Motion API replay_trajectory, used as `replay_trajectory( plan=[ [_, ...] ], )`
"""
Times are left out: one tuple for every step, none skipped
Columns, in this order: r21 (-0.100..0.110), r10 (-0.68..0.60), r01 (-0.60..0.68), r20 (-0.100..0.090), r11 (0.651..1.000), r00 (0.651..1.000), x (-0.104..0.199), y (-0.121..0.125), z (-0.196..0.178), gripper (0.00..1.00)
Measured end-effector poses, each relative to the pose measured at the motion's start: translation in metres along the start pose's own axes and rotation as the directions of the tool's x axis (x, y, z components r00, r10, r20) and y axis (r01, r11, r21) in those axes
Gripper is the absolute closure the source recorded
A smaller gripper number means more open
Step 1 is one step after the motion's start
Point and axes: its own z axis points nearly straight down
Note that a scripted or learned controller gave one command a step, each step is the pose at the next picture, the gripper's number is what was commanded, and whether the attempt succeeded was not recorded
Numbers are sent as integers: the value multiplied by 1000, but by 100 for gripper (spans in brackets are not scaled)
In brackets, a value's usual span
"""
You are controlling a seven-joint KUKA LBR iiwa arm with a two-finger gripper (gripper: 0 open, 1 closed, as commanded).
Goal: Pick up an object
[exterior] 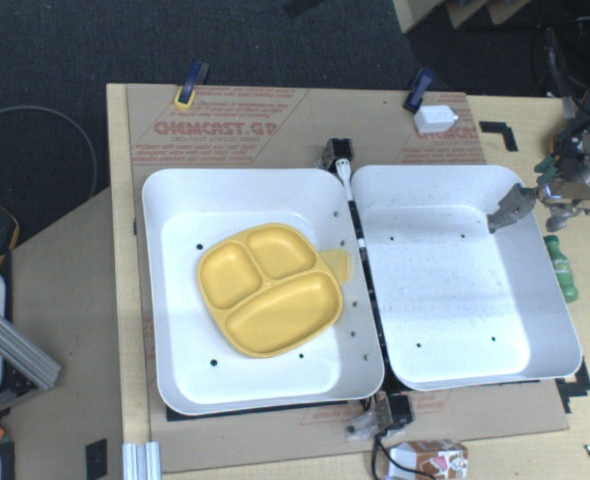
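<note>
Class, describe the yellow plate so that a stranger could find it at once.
Start at the two white bins side by side and take the left bin. The yellow plate lies in its middle, a rounded tray split into three compartments, the one coloured thing inside either bin.

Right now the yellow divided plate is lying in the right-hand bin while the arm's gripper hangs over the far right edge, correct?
Not quite. The camera view shows the yellow divided plate lying in the left-hand bin, not the right-hand bin. The rest holds: the gripper hangs over that bin's far right edge.
</note>
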Motion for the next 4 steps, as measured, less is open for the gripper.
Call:
replay_trajectory(
  plan=[
    [-17, -4, 4, 3, 1000, 1000, 34, -46, -131, 0],
    [-17, -5, 5, 2, 1000, 1000, 77, -72, -235, 0],
    [-9, -1, 1, 3, 1000, 1000, 75, -71, -239, 100],
    [9, -1, 1, -1, 1000, 1000, 93, -72, -143, 100]
  ],
)
